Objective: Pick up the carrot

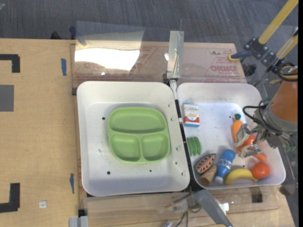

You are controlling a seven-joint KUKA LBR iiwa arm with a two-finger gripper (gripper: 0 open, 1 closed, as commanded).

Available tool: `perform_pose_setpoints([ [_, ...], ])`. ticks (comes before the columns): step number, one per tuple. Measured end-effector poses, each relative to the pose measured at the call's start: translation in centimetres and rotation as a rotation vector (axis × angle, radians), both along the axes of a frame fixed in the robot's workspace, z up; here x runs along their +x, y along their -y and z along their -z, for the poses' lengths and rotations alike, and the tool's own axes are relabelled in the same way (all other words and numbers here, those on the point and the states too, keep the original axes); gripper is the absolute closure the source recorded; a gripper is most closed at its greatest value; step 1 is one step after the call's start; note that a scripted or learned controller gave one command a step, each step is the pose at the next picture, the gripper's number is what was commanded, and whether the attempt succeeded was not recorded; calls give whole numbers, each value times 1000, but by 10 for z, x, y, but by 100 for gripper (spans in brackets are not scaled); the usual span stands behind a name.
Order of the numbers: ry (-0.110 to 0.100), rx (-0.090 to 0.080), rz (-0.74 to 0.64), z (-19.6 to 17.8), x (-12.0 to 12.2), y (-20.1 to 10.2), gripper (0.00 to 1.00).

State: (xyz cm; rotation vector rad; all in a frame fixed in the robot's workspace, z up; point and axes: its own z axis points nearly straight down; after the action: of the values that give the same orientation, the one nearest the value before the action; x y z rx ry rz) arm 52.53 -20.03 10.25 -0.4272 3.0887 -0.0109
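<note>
Two white bins sat side by side. Left bin (90, 141), centre-left of frame, held one green three-compartment plate (138, 134). Right bin (215, 96), lower right of frame, held one carrot (236, 128) near its right side, one small milk carton (191, 115), one green pea pod (194, 145), one brown cone-shaped item (206, 166), one blue bottle (224, 164), one banana (239, 175), one tomato (261, 170). Gripper (250, 142) was low in right bin, just beside the carrot's lower end; jaw state couldn't be told amid clutter.
</note>
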Motion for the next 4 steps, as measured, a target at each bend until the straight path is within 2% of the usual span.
perform_pose_setpoints([
  [1,-1,0,0,1,0,0,0],
  [2,-10,-3,-148,12,-4,-41,0],
  [3,4,-4,-150,-1,0,-43,100],
  [4,10,-5,-150,-11,3,-44,100],
])
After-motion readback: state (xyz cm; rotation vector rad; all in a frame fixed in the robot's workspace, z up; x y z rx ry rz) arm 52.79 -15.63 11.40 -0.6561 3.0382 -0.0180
